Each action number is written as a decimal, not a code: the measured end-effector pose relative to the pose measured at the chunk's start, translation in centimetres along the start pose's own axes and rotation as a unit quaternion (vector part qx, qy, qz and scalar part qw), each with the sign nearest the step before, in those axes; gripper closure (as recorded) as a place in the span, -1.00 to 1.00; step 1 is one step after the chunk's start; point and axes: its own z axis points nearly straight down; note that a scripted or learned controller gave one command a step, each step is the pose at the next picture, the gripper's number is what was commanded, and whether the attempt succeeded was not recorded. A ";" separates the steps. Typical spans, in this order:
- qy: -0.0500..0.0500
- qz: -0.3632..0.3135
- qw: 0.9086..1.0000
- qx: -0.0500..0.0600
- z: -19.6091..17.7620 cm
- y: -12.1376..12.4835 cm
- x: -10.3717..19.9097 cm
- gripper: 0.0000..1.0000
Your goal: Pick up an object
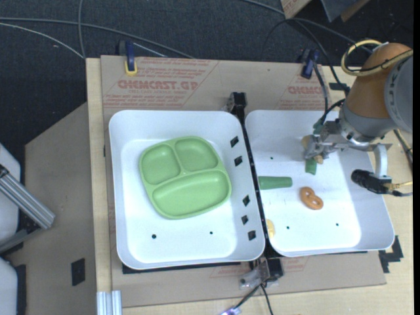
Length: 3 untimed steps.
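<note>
My gripper (314,155) is over the back middle of the right bin (367,238), with the arm coming in from the right. A small dark green piece (310,168) sticks out from between its fingertips, and the fingers are shut on it. A green cylinder (274,183) lies on the bin floor near the left wall. An orange pretzel-shaped piece (312,198) lies right of the cylinder, just below the gripper. A small yellow bit (270,228) rests against the front left wall.
The left bin (125,176) holds a light green divided plate (185,176) at its centre. A black divider with clips (244,169) runs between the two bins. Bare white floor lies at the front right of the right bin.
</note>
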 end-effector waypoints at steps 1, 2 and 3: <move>0.003 0.000 1.000 0.004 -4.5 0.5 0.5 1.00; 0.002 0.000 1.000 0.003 -9.9 0.7 0.4 1.00; 0.004 -0.002 1.000 0.007 -10.2 -0.8 6.2 1.00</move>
